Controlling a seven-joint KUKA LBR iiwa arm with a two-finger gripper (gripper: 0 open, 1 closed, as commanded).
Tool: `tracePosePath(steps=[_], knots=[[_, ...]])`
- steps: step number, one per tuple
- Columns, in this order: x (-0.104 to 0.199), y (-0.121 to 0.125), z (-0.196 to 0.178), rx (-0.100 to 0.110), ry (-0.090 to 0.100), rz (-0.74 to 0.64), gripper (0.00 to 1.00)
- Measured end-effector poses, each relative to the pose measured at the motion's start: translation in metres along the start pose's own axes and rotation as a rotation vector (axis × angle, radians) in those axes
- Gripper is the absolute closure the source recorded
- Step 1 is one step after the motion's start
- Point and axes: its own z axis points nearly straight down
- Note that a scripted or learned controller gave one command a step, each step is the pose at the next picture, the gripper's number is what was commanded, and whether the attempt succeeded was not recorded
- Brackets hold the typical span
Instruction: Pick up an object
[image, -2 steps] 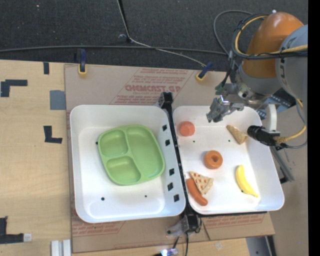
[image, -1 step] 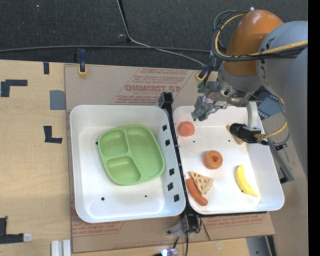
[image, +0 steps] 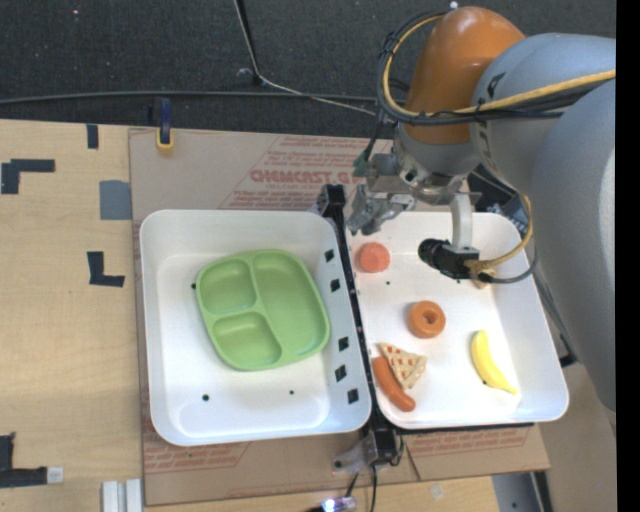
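My gripper (image: 372, 212) hangs over the far left corner of the right bin (image: 530, 345), just above a round red-orange piece of toy food (image: 373, 257). Nothing shows between its fingers. Further forward in the same bin lie an orange donut (image: 427, 319), a yellow banana (image: 491, 362), a pizza slice (image: 403, 364) and a red sausage (image: 392, 385).
The left bin (image: 165, 300) holds a green divided plate (image: 262, 309). A black divider with clips (image: 344, 300) runs between the bins. The grey arm with its orange band (image: 455, 70) fills the upper right, and a black cable (image: 455, 260) hangs over the right bin.
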Motion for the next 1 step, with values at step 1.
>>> tracePosePath(steps=[1], knots=[[0.0508,0.0202,0.0096,0.0,-0.001,0.001,1.0]])
